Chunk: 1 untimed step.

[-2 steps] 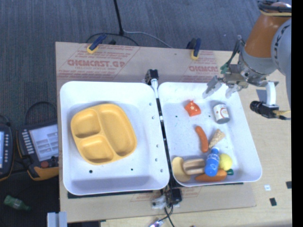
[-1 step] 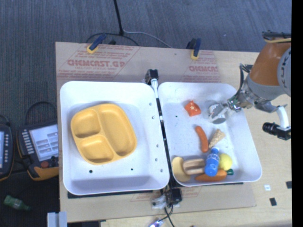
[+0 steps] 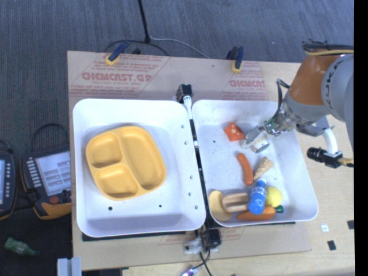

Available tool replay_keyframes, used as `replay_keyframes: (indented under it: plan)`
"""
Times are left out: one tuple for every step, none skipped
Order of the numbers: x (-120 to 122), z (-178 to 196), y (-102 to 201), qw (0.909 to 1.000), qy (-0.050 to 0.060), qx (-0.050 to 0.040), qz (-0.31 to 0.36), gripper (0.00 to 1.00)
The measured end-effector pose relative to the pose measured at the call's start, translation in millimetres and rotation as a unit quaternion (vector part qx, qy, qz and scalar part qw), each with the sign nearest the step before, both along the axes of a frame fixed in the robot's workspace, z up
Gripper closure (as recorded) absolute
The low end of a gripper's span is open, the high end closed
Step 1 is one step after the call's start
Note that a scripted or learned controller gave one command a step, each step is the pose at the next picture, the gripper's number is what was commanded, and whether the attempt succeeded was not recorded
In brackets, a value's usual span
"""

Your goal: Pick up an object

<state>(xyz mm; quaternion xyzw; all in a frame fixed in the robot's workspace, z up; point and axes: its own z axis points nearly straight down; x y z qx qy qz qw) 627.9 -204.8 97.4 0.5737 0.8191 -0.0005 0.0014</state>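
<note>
The object to be picked is not fixed by the task; the candidates lie in the right bin (image 3: 299,154), which sits toward the desk's right edge. Nearest the claw (image 3: 257,140) are an orange-red wedge (image 3: 233,131) and a sausage (image 3: 246,168) in the bin's middle; a cone-like piece (image 3: 263,167) lies just beside the sausage, and a heap with a blue bottle (image 3: 258,196) and yellow lemon (image 3: 274,196) crowds the bin's near edge. The claw hangs low over the bin's middle with its fingers spread and nothing between them, so this looks like the approach before a grasp. Next it likely needs to centre on one item, descend and close. The left bin (image 3: 80,154) holds a yellow divided tray (image 3: 125,161). Red print on the desk's (image 3: 86,68) far edge reads roughly "CHEMCAST GP".
</note>
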Motion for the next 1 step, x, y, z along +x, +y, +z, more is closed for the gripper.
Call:
replay_keyframes:
  plan:
    - [-3.0, -4.5, 52.1, 0.9927, -0.007, -0.0042, 0.121, 0.00]
